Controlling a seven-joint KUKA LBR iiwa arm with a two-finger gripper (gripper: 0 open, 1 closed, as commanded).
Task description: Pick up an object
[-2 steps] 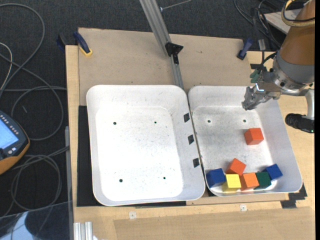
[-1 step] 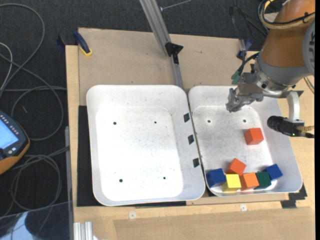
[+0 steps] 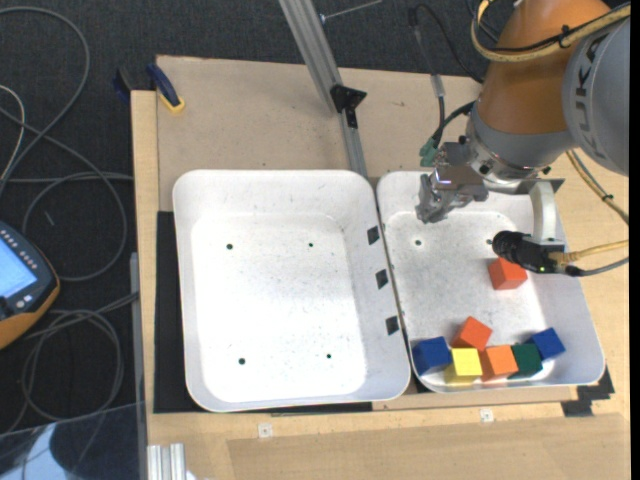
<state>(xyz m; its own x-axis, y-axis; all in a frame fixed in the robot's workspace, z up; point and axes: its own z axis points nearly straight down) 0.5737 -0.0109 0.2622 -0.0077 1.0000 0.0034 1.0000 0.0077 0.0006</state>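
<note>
The arm [image 3: 535,68] comes in from the upper right, cut off by the frame's top and right edges. Its bulk covers the back right corner of the right bin [image 3: 440,268]. The end effector [image 3: 437,205] hangs over that bin's back left part, near the rim. It reads as a grey, slightly blurred mass, so I cannot tell whether it is apart or together, or whether it touches the bin floor. Nothing shows clamped in it.

The cubes all lie in the right bin, well apart from the end effector. A red cube [image 3: 507,273] sits alone towards the right wall. The rest crowd along the front wall: a blue cube [image 3: 431,353], a yellow cube [image 3: 466,362], a second orange cube [image 3: 497,361], a green cube [image 3: 526,358] and a far blue cube [image 3: 547,343], packed so closely that their touching edges are hard to separate. The green cube is partly hidden by its orange neighbour. An orange cube [image 3: 475,331] sits tilted just behind the yellow one.

The left bin [image 3: 280,288] shows dark specks and four dots. Both bins rest on the counter [image 3: 250,98]. A metal rail [image 3: 305,38] slants out of the top edge. At the left, cables [image 3: 60,168] trail over the floor, and a device [image 3: 20,278] with a screen is cut by the frame.
</note>
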